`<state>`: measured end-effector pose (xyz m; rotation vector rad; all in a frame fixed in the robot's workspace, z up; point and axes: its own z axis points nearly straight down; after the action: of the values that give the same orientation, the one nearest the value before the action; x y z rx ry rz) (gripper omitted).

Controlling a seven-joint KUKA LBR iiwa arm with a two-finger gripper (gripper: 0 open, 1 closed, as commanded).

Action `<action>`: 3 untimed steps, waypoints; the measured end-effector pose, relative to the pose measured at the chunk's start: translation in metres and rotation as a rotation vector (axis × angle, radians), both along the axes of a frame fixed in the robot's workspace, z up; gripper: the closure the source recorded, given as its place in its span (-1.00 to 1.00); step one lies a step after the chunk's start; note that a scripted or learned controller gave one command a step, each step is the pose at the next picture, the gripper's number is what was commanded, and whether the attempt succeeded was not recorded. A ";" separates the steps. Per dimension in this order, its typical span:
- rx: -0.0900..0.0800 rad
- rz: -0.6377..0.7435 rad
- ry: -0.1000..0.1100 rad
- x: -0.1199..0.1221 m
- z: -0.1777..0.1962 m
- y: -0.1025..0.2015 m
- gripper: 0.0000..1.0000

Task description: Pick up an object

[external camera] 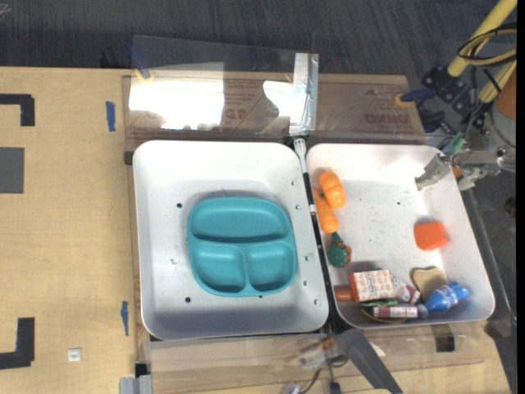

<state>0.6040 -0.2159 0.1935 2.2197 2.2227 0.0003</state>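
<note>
My gripper (435, 171) hangs over the right bin's (377, 164) far right corner; whether it grips anything, I cannot tell.

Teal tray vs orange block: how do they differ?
The teal tray is large, flat and split into three compartments; the orange block is small, chunky and solid. The teal tray lies alone in the left bin, taking up much of its floor; the orange block sits in the right bin with several other small items, with bare floor around it. Both rest on a bin floor, apart from the claw.
</note>
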 end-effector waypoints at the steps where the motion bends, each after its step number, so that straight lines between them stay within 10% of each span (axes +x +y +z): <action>1: 0.002 0.047 -0.002 0.055 -0.018 0.103 -1.00; 2: 0.001 0.283 0.000 0.002 -0.008 0.147 -1.00; 3: -0.001 0.150 -0.007 0.009 -0.105 0.105 -1.00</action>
<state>0.6129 -0.1114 0.0882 2.0430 2.3784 0.0065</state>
